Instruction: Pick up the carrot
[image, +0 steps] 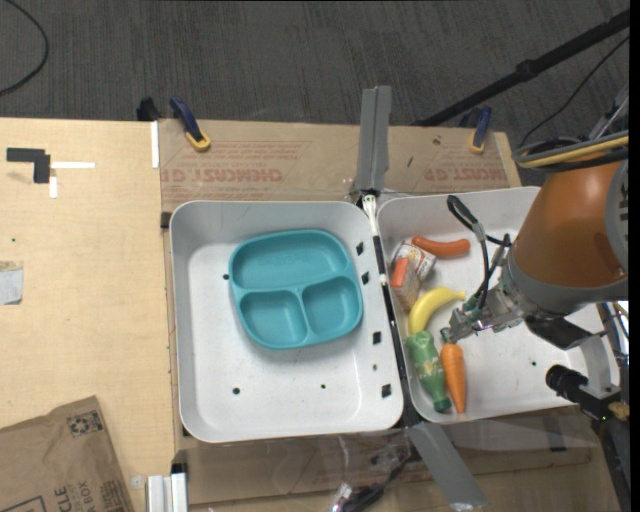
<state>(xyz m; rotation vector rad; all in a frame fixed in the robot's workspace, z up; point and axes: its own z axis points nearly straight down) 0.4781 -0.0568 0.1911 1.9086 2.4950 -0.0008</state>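
The arm (575, 235), nearest the lens, bulks in from the right, its orange band and grey wrist covering much of the right bin's (500, 205) far side. Moving left to right from there: a cardboard flap (50, 460) with a recycling mark is cut off at the lower left corner, and a strip of tape (72, 165) lies on the bench. The left bin (190, 330) holds one teal divided plate (295, 288) with three compartments. Two blue-and-yellow clamps (190, 125) grip the cardboard sheet behind the bins. In the right bin lie five pieces: one small wrapped packet (408, 268), hard to identify, one sausage (441, 246), one banana (432, 305), one green item (427, 366), and one carrot (454, 376), which rests near the bin's front edge, just beside the green item. The gripper (468, 322) hangs just above the carrot's top, next to the banana; its metal tip is small and cluttered, so whether it is parted or closed I cannot tell.
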